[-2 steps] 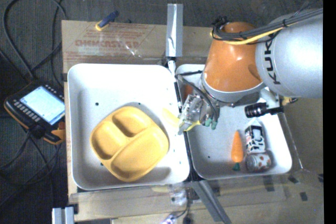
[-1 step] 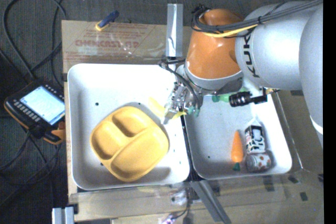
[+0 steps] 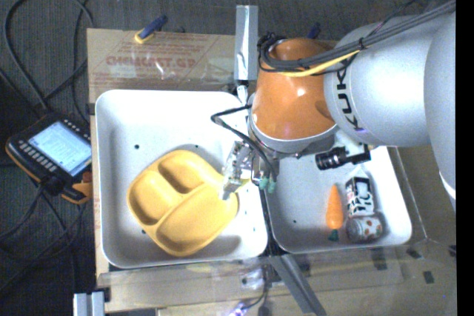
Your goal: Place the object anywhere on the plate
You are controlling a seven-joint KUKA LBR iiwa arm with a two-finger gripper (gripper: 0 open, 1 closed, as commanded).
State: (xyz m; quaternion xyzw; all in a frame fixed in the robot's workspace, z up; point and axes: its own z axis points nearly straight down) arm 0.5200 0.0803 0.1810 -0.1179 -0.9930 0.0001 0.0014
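From above, you see the yellow plate [image 3: 181, 200] lying flat in the left bin [image 3: 118, 115], ready to catch things, and the claw [image 3: 241, 172] hangs at its three o'clock rim, but you cannot tell what it holds, while a carrot [image 3: 335, 208] waits in the right bin [image 3: 400, 229].

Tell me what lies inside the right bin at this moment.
In the right bin, a toy carrot and a can lie side by side near its front. The arm covers the bin's rear part, so anything beneath it cannot be seen.
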